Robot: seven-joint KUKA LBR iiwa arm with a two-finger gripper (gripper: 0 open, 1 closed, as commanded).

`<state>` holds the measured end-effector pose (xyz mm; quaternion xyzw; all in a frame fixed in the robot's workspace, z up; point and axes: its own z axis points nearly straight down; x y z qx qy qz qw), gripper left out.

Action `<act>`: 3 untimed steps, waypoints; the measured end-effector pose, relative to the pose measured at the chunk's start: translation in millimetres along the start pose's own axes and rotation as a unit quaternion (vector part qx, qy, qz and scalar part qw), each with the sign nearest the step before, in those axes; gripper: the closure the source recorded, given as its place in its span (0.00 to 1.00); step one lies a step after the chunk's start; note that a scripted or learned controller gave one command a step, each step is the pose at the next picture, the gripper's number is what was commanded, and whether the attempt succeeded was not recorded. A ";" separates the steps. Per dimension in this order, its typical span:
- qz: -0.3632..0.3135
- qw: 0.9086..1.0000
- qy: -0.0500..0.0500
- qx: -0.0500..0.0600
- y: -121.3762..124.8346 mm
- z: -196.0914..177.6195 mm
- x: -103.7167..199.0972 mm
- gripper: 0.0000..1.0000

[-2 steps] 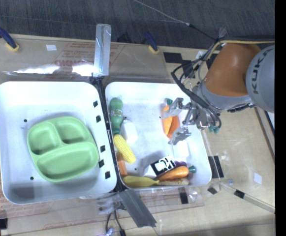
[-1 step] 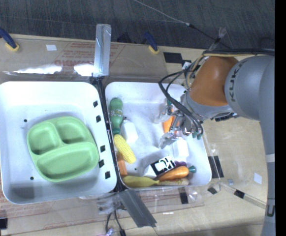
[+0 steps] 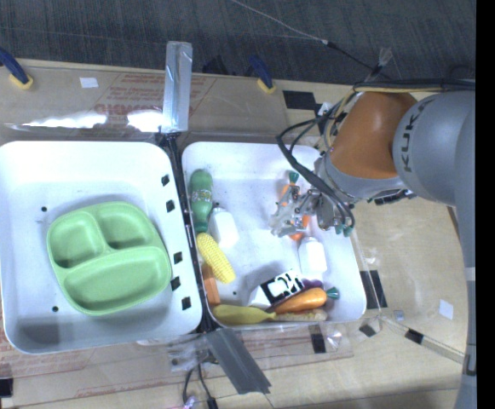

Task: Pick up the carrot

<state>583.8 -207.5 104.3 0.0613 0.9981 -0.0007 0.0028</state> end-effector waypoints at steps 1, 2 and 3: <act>-0.001 1.000 0.000 0.000 0.5 0.2 0.0 0.00; -0.004 1.000 -0.001 0.000 2.2 -10.6 -1.6 1.00; -0.005 1.000 -0.001 0.000 2.6 -10.4 -1.5 0.00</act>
